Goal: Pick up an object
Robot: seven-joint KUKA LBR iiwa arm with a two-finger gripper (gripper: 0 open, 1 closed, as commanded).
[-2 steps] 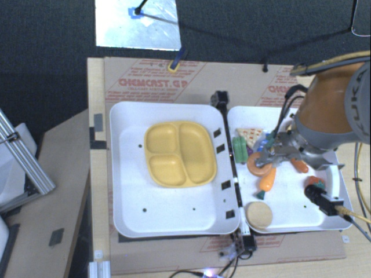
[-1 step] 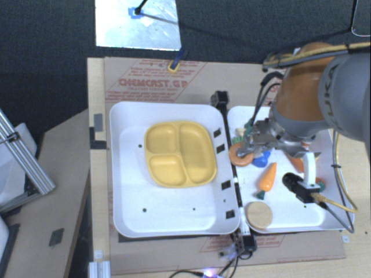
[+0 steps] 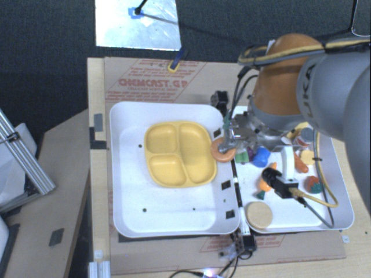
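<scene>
Near: tan disc [image 3: 259, 214] at right bin's [image 3: 342, 210] front corner | Middle: small toys clustered beside the divider, within the arm's [image 3: 324, 91] reach; yellow divided plate [image 3: 177, 154] in left bin [image 3: 124, 172] | Far: claw [image 3: 227, 139] over the divider, an orange ring [image 3: 222, 150] at its tip; grip state cannot be told.

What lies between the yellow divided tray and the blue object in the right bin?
In the camera view, an orange ring lies between the yellow tray and the blue object, at the bins' shared edge, under the gripper.
</scene>
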